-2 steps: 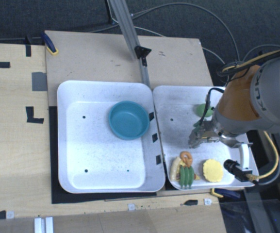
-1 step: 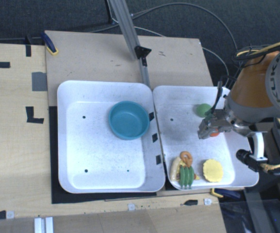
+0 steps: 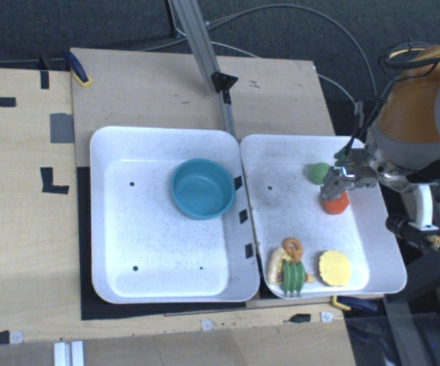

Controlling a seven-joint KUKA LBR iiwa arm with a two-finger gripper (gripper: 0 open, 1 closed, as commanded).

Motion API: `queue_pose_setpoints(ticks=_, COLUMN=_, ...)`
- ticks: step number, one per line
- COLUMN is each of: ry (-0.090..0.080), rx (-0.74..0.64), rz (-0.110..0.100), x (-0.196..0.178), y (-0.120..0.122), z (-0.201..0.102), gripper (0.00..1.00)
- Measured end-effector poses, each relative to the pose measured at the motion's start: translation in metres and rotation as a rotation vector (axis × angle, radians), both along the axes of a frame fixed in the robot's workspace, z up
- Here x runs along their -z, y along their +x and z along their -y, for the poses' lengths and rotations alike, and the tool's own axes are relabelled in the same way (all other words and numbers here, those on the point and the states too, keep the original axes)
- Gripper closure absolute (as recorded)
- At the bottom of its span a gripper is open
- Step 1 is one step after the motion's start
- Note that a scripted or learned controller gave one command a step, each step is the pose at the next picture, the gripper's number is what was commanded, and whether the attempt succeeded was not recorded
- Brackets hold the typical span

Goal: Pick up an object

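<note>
My gripper reaches in from the right over the right bin. A small red-orange object lies directly under its tip, partly covered by it. Whether the gripper touches it I cannot tell. A green rounded object sits just to the left of the gripper. Near the bin's front edge lie a yellow ridged disc and a green and yellow toy with a brown top.
A blue bowl stands upright in the left bin, near its back right. A grey pole slants down to the gap between the bins. Cables run across the dark floor behind the bench.
</note>
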State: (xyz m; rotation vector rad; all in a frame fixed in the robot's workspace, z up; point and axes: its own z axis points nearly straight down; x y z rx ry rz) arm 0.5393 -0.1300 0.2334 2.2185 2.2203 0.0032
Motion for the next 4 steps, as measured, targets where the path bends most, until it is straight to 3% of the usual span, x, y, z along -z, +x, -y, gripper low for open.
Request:
queue_pose_setpoints(ticks=1, ry=0.000, rx=0.000, rz=-0.002, x=-0.028, y=0.000, z=0.000, gripper=1.00)
queue_pose_setpoints(ticks=4, ry=0.001, rx=-0.004, rz=-0.005, x=-0.013, y=0.039, z=-0.158, gripper=1.00)
